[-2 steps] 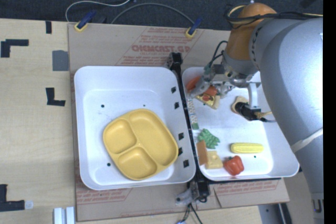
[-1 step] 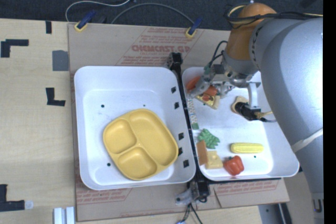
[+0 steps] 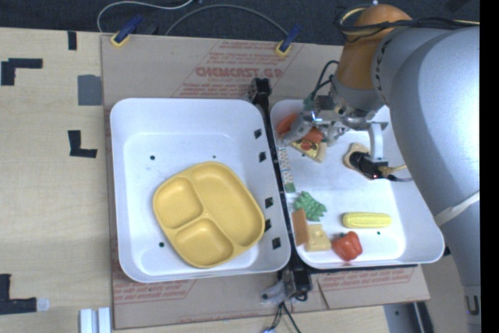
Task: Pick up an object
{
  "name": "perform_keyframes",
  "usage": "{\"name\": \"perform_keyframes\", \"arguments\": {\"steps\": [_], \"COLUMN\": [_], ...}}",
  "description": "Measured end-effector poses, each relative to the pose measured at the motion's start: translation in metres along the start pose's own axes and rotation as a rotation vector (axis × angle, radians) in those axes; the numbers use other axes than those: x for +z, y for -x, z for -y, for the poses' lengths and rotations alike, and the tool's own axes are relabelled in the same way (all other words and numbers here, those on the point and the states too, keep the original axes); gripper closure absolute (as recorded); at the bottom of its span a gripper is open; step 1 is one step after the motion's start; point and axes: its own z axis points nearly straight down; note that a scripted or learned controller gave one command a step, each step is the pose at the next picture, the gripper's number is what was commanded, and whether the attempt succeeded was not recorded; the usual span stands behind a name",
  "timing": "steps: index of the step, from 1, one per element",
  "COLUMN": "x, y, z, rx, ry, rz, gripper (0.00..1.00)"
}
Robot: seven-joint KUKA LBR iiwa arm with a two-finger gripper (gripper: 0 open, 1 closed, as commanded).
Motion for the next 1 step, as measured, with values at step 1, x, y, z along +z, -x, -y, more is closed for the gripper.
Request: {"name": "perform_keyframes", "arguments": {"steps": [1], "x": [-0.0002], "y": [-0.0012], "z": [0.0012], "rx": [0.001], "ry": [0.005], "rz": [0.004], "gripper": [0.00]}}
